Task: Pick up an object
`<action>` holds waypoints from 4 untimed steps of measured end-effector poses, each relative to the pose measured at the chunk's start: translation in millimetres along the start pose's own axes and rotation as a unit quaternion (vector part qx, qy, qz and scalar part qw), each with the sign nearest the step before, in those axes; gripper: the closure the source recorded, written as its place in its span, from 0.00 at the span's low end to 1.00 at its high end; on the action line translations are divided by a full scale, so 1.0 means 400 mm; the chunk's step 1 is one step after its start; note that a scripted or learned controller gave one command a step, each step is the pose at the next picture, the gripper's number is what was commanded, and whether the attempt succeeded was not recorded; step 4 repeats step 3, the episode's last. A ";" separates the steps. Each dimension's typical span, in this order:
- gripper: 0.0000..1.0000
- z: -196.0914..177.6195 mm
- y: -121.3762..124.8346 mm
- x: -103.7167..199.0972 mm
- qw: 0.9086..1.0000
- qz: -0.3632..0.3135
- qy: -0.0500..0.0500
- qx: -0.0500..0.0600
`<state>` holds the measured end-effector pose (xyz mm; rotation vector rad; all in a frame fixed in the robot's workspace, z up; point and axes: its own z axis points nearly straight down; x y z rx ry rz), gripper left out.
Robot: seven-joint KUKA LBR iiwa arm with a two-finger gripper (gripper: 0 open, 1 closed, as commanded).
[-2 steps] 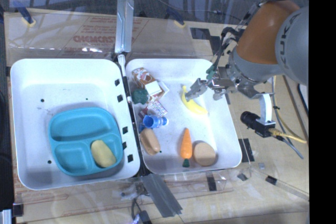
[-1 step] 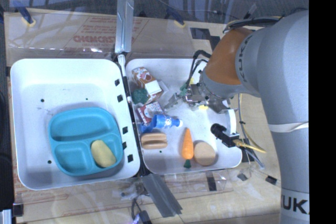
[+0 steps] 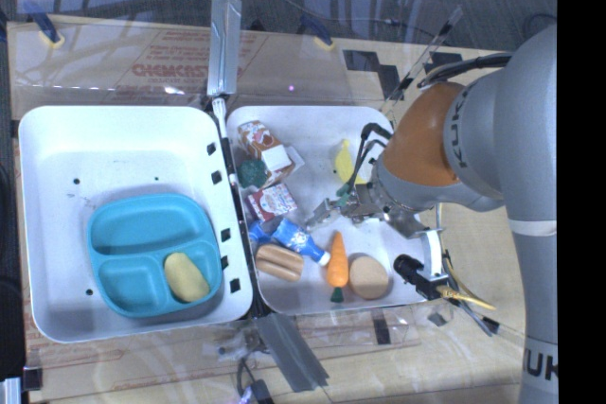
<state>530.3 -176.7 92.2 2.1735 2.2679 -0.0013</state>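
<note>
The right bin (image 3: 312, 120) holds several items. An orange carrot (image 3: 338, 266) lies between a hot dog bun (image 3: 279, 262) and a round tan bun (image 3: 368, 277) along the front. A blue packet (image 3: 295, 238), a red and white packet (image 3: 273, 202), a dark green lump (image 3: 252, 173) and a brown and white box (image 3: 265, 147) lie on the left side. A yellow item (image 3: 344, 162) lies near the back right. My gripper (image 3: 333, 206) is low in the middle of this bin, just above the carrot and right of the blue packet. Nothing visibly sits in it.
The left bin (image 3: 57, 123) holds a blue divided tray (image 3: 142, 232) with a yellow potato (image 3: 187, 276) in its front compartment. The arm's orange band (image 3: 421, 147) and grey body cover the right bin's right side. A black fitting (image 3: 413, 272) sits at that bin's front right rim.
</note>
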 end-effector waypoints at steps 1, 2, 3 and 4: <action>0.00 0.000 -0.131 0.045 0.993 -0.121 0.001 -0.001; 1.00 -0.026 -0.126 0.042 0.992 -0.123 -0.001 -0.003; 1.00 -0.490 0.109 0.098 1.000 -0.021 -0.001 -0.004; 1.00 -0.490 0.109 0.098 1.000 -0.021 -0.001 -0.004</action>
